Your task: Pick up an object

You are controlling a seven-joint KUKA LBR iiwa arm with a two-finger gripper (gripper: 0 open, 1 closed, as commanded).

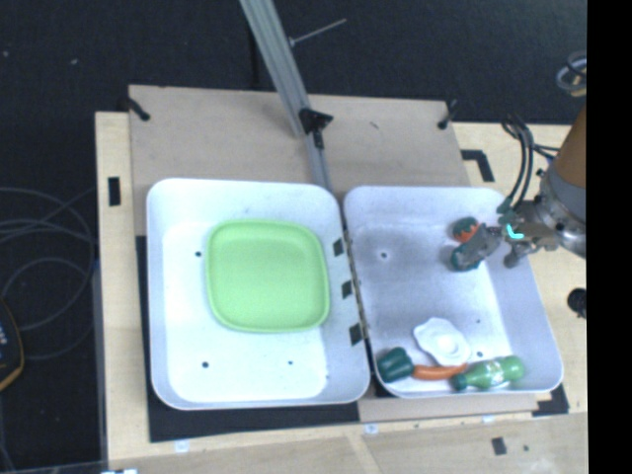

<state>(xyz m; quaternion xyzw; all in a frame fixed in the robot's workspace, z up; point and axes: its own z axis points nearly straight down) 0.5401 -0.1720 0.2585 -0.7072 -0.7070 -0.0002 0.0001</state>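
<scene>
- The gripper (491, 248) reaches in from the right over the upper right part of the right bin (395, 294), just inside its right wall.
- Its two dark fingers (466, 256) point left and stand apart; nothing can be made out between them.
- A small round object with a teal top and an orange edge (464, 230) lies just above the fingers, close to or touching one of them; the view is too coarse to say which.
- The other items crowd the bin's lower edge, well apart from the gripper: a dark green block (394, 364) at the lower left corner, a thin orange carrot-like stick (436, 371) beside it, a white fried-egg toy (441, 341) just above the stick, and a green bottle (490, 372) lying on its side to the right.
- The left bin (178, 294) holds a light green square plate (267, 275), lying flat near its middle.
- A grey metal pole (276, 52) slants down from the top and ends near where the two bins meet.
</scene>
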